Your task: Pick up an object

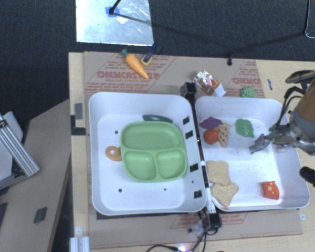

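The gripper (258, 145) is seen over the right bin (291, 201), its fingers spread apart and nothing grasped between them. A green toy (244, 127) lies just beyond it on the far side; a red toy (270, 190) lies nearer, well apart.

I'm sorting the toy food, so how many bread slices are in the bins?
2, both in the right bin near its front left corner: one slice beside the divider, the other slice just in front of it, overlapping.

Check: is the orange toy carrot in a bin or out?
Out. The orange toy carrot lies on the cardboard sheet behind the left white bin.
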